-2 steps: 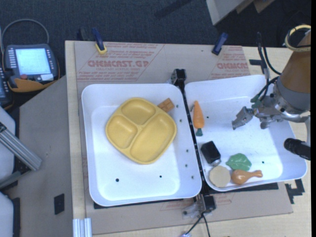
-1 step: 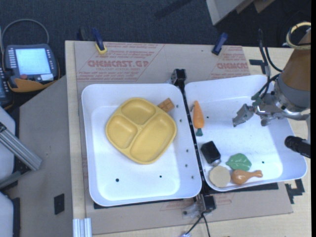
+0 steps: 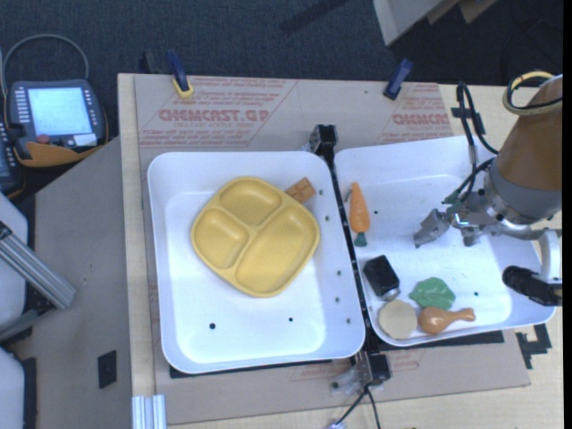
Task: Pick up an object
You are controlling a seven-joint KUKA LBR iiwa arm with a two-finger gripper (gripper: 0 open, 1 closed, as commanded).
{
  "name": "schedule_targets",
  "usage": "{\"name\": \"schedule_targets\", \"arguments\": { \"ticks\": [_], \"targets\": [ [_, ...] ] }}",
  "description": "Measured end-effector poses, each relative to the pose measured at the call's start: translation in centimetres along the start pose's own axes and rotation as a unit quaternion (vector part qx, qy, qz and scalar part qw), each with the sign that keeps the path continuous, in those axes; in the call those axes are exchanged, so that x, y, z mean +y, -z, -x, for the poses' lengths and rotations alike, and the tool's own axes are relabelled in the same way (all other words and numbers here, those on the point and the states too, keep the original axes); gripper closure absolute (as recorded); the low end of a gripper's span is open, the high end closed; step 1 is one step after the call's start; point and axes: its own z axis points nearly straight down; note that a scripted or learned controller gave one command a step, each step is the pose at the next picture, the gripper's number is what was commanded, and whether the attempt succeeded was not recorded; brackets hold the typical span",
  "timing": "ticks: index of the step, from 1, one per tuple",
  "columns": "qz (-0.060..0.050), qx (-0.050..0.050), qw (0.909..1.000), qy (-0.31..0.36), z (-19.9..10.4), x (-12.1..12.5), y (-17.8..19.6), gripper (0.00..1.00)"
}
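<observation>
My gripper (image 3: 447,231) hangs over the right bin (image 3: 402,172), in its middle right part, open with nothing between its fingers. Below it lie a green leaf-shaped piece (image 3: 433,291), an orange-brown drumstick (image 3: 444,318) and a beige round piece (image 3: 398,318). A black block (image 3: 381,275) lies to the gripper's lower left. An orange carrot (image 3: 358,210) lies by the bin's left wall. In the left bin (image 3: 179,320) rests a yellow divided plate (image 3: 256,236) with a small brown piece (image 3: 300,189) at its upper right edge.
The divider between the bins (image 3: 344,239) runs close to the carrot and the black block. The arm's grey and orange body (image 3: 532,164) covers the right bin's far right side. A black part (image 3: 527,284) sticks out near the right wall.
</observation>
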Motion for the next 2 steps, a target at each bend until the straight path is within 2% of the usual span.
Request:
{"name": "schedule_targets", "arguments": {
  "ticks": [1,2],
  "targets": [
    [0.000,0.000,1.0000,0.001,-0.5,-1.0,-5.2,0.00],
    [0.005,-0.001,1.0000,-0.001,-0.4,-0.8,-7.9,0.00]
  ]
}}
